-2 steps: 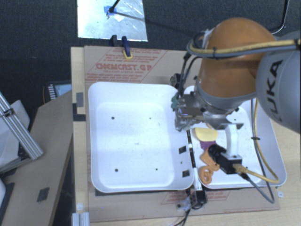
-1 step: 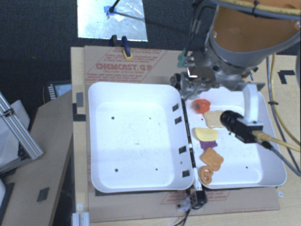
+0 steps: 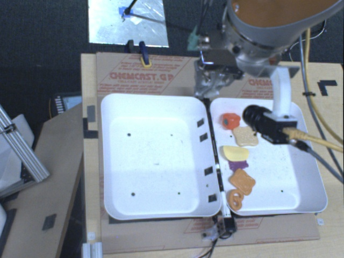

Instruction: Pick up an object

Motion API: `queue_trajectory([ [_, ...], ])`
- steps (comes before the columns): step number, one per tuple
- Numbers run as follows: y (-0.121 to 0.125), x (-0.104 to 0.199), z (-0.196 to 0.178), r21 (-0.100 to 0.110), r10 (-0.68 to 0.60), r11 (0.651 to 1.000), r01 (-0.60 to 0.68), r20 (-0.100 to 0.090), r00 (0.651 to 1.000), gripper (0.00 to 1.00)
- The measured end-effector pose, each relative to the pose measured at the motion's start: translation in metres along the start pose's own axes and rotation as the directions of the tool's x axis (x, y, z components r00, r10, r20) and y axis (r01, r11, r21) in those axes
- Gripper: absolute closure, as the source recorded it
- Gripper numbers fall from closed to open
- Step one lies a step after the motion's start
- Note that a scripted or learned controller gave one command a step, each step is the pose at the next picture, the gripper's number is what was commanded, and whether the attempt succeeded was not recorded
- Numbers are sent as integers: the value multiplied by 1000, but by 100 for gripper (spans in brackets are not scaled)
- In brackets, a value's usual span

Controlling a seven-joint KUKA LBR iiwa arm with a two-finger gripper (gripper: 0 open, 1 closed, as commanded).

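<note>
Two white bins (image 3: 161, 104) are sitting side by side w/ food toys (image 3: 239, 165) lying along the right bin's left edge, your gripper (image 3: 210, 85) is hovering above the divider, grip state unclear, approach pending.

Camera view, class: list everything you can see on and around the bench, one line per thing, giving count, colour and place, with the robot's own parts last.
Bins: 2, white, side by side on the bench, left bin and right bin.
Small toy-like items: 6, in a column down the right bin's left side: red-orange, tan, yellow, purple, orange, orange ring-like.
Cardboard sheet: 1, brown with red lettering, under the bins.
Shiny panel: 1, silver, beyond the bench.
Arm: 1, grey with orange band, above the bins.
Gripper: 1, dark metal, at the bins' far divider.
</note>
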State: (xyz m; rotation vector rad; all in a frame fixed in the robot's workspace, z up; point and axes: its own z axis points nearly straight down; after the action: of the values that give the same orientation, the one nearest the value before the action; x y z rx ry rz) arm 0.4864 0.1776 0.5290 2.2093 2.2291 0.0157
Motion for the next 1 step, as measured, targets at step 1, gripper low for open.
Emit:
queue_trajectory([
  [1, 0, 37, -6, 6, 1, 1000, -1, 2, 1000, 100],
])
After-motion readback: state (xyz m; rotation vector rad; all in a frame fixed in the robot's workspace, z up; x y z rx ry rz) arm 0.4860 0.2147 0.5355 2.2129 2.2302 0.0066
